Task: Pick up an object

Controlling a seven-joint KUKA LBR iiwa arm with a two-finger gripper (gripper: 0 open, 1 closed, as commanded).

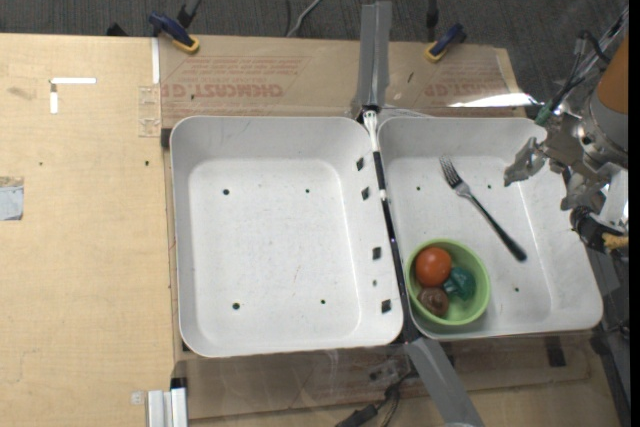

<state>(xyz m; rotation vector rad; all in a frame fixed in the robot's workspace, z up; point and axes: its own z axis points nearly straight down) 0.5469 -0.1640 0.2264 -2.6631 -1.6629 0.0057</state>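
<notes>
I read mirrored "CHEMCRAFT"-like print on the cardboard (240, 80). My gripper (548, 165) hovers over the right bin (560, 315) near the fork (482, 208); its grip state I cannot tell.

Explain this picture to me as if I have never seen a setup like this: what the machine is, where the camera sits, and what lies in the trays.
This is one picture from a camera fixed above a workbench, looking down at a slant. Two shallow white trays sit side by side: the left tray and the right tray. The machine is a robot arm reaching in from the right edge of the picture; its gripping end hangs over the right tray's far right side, apart from everything in it. In the right tray lie a fork, set diagonally, and a green bowl in the near left corner. The bowl holds a tomato and some smaller bits. The arm holds nothing I can see.
</notes>
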